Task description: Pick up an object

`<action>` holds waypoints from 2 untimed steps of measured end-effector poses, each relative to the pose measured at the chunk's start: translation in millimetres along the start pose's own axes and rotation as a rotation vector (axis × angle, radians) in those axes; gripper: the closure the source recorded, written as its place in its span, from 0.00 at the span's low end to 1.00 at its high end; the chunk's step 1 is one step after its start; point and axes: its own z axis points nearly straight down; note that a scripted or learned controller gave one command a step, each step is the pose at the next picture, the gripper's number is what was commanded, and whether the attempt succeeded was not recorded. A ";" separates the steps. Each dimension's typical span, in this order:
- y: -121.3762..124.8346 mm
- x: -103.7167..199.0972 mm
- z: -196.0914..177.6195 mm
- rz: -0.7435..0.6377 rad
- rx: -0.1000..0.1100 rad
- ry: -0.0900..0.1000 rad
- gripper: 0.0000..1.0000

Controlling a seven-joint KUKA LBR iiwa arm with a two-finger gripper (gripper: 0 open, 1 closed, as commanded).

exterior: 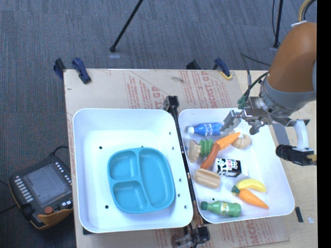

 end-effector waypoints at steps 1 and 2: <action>28.8 -17.2 155.6 -0.226 0.002 0.001 0.00; 23.9 -5.2 185.1 -0.367 0.000 0.000 0.00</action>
